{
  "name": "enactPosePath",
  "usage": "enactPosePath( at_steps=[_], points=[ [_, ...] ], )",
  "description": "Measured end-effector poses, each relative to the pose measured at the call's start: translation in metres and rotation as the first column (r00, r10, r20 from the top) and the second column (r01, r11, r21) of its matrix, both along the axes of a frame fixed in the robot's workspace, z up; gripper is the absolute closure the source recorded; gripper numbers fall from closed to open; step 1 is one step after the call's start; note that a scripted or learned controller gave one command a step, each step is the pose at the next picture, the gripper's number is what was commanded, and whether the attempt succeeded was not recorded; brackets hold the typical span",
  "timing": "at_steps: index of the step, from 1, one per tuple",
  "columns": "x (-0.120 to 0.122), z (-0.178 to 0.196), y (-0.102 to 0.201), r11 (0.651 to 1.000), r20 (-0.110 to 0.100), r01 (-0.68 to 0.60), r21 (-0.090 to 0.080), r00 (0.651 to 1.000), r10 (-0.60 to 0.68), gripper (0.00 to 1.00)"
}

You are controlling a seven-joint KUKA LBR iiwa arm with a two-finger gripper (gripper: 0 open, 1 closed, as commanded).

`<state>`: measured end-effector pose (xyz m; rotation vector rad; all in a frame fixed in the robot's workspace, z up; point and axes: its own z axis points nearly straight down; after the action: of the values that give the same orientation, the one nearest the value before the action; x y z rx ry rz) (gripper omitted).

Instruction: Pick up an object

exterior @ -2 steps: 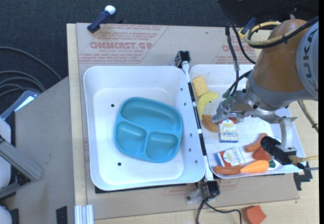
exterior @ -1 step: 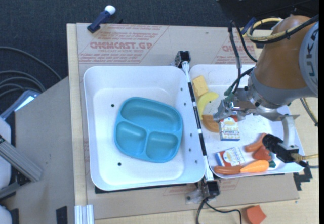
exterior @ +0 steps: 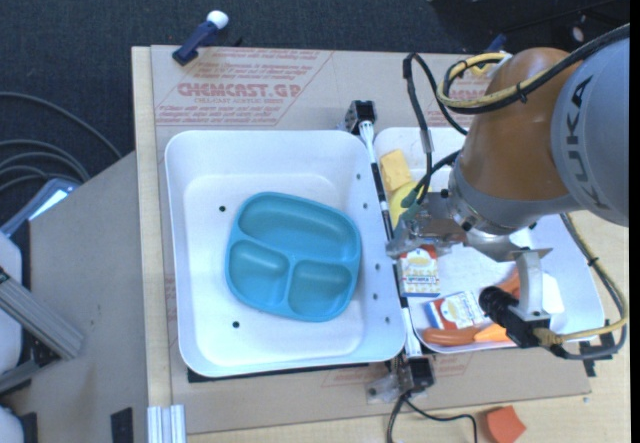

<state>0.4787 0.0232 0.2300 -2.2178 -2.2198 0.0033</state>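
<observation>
We read this as the reaching step of the pick: the grey arm with its orange band (exterior: pixel 520 141) hangs over the right-hand shallow white bin (exterior: pixel 575 271), and its two-finger gripper (exterior: pixel 418 231) sits low at that bin's left wall, close to the divider between the bins. The wrist hides the tool's working end, so we cannot tell whether the gripper is wide, narrow or closed on anything, and we do not count anything as held. The likeliest target is the small printed packet with a red and white label (exterior: pixel 420 273), which lies just below the gripper. A pale yellow block (exterior: pixel 395 169) lies just above it against the same wall. A white and red carton (exterior: pixel 455 311) and a flat orange piece (exterior: pixel 470 336) lie nearer the bin's front edge. The left-hand shallow white bin (exterior: pixel 190 231) holds a blue plastic divided plate (exterior: pixel 293 256), well apart from the tool. In our judgement the next move calls for settling squarely over one item, clear of the bin wall, and closing firmly before lifting.
</observation>
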Motion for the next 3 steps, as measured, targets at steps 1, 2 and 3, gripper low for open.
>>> enactPosePath(
  at_steps=[1,2,3],
  points=[
    [0.001,0.038,-0.054,1.0,0.003,0.001,-0.001,1.0,-0.001,1.0],
    [0.024,0.033,-0.069,1.0,0.005,0.001,-0.002,1.0,-0.001,1.0],
    [0.041,0.028,-0.076,1.0,0.005,0.001,-0.002,1.0,-0.001,1.0]
  ],
)
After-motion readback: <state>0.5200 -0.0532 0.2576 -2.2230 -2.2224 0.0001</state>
